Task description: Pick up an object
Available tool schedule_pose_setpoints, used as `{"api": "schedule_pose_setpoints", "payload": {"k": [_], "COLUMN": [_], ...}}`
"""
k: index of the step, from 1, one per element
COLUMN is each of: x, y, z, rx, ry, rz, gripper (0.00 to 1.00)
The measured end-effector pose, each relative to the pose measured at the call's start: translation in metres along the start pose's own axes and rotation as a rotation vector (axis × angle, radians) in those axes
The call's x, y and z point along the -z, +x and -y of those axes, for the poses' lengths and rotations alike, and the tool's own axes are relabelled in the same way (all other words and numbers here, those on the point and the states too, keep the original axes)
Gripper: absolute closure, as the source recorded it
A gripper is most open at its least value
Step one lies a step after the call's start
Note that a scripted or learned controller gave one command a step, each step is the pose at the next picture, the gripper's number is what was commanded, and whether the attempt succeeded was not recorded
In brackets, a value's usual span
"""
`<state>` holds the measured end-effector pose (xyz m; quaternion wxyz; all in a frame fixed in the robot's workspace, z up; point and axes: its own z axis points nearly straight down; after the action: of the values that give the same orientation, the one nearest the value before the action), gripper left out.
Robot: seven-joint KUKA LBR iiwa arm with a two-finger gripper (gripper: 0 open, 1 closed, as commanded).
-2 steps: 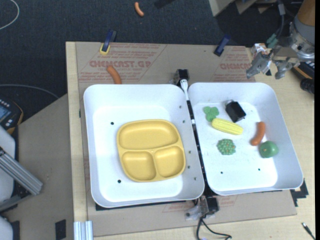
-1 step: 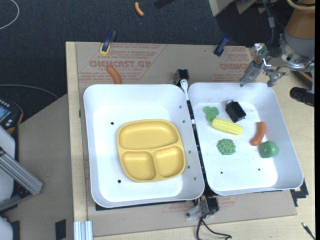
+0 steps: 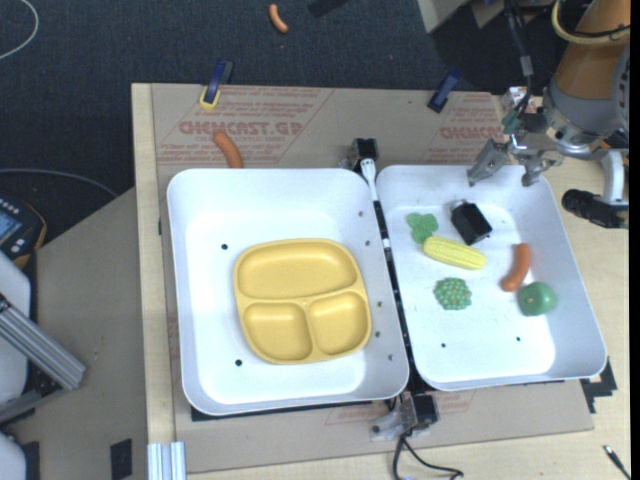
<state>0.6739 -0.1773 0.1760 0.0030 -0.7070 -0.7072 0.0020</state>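
Note:
The right bin holds a yellow corn cob, a black block, a green leafy piece, a round green broccoli-like ball, an orange sausage and a green pepper-like ball. My gripper hangs over the bin's far edge, above and right of the black block. Its two fingers are spread apart with nothing between them.
The left bin holds a yellow three-compartment tray. An orange sausage lies on the cardboard behind the left bin, and another on the dark floor. Clamps sit at the board's back edge.

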Motion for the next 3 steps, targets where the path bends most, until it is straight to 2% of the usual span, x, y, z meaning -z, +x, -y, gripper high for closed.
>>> {"api": "schedule_pose_setpoints", "payload": {"k": [1, 2, 3], "x": [-0.063, -0.093, -0.079], "y": [0.002, 0.003, 0.003], "z": [-0.004, -0.004, -0.006], "rx": [0.001, 0.001, 0.003], "ry": [0.001, -0.001, -0.008], "rz": [-0.001, 0.0, 0.002], "gripper": [0.0, 0.0, 1.0]}}
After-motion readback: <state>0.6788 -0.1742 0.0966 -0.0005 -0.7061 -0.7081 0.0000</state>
